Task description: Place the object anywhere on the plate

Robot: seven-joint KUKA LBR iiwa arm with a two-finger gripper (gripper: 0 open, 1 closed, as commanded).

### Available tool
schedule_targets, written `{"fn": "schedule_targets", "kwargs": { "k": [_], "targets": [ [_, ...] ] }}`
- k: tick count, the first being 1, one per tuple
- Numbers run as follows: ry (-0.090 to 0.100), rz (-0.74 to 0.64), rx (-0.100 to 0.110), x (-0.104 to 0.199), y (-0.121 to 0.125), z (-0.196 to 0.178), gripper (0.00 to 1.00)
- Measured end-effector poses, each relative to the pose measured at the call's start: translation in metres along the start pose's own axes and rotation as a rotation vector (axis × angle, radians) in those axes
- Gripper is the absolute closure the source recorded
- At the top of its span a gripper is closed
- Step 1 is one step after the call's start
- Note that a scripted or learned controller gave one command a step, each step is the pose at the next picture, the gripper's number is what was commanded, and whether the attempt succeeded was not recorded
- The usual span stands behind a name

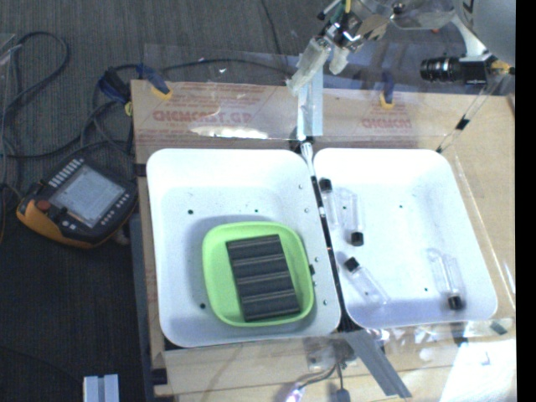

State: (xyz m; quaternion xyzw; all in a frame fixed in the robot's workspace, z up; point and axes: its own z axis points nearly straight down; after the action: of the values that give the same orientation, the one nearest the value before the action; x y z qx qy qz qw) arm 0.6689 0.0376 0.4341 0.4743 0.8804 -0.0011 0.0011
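Closest to the lens is the near rim of the left bin [251, 340], and just inside it sits the green plate [216, 296], filling the near half of that bin's floor. A dark ribbed block [264, 277] lies flat on the plate, fully within its raised lip. Its long axis runs from the bin's far side to its near side, leaning slightly towards the near right corner. I read this block as the task's object, and from how it lies it is already on the plate.

My gripper [337, 42] hangs high beyond the far rims, roughly over the seam where the two bins meet. So the plate and block lie well apart from me, towards the near left. Whether I am open or closed, I cannot tell. Something pale and translucent [305, 64] juts from my tip towards the seam, but I cannot make out whether it is part of me or a thing I carry.

The right bin [402, 159] holds several clear vials with black caps. Two [354, 219] lie near its left wall, another [366, 280] lies towards its near left corner, and one [445, 276] lies by its near right corner. They run mostly far to near, two of them tilted. If one of these is the object instead, those by the left wall are nearest, almost straight below and towards the near side.
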Motion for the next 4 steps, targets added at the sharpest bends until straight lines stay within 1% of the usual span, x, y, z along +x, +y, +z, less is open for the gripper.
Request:
{"fn": "schedule_targets", "kwargs": {
  "k": [1, 2, 3, 4],
  "targets": [
    [0.0, -0.238, 0.0, -0.007, -0.005, 0.0, 0.0],
    [-0.001, -0.444, -0.001, -0.017, -0.02, 0.008, 0.0],
    [-0.002, -0.57, -0.003, 0.004, -0.006, 0.008, 0.0],
    [-0.003, -0.854, -0.005, 0.001, -0.009, -0.001, 0.0]
  ]
}}
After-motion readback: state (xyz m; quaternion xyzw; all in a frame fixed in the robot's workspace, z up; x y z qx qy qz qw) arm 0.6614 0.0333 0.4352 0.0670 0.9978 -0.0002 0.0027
